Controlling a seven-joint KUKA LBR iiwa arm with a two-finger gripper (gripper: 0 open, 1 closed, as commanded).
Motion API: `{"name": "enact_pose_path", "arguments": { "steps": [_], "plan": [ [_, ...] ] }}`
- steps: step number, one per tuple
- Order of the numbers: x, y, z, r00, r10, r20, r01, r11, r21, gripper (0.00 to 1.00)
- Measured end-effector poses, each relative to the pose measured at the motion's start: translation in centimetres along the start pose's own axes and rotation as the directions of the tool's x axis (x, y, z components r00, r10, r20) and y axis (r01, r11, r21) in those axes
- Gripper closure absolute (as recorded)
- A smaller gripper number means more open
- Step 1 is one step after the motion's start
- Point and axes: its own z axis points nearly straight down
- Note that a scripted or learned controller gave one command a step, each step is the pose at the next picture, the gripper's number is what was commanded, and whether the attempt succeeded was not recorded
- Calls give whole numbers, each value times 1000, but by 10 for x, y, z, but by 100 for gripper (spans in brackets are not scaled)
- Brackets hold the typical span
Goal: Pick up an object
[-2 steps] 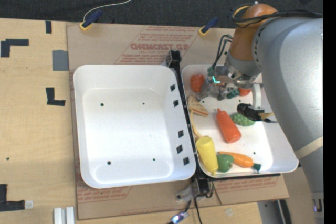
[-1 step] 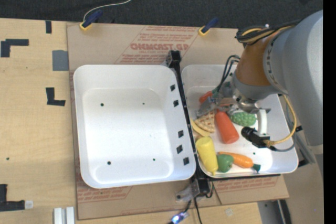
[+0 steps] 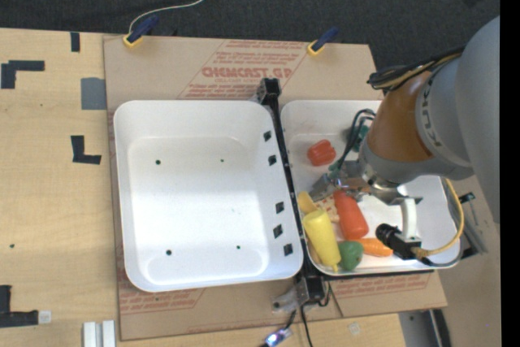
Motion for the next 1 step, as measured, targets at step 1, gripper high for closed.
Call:
{"name": "enact_pose_path", "arguments": {
  "steps": [1],
  "plan": [
    [0,2,-10,1000,-1,0,1,1000,-3,100]
  ]
}}
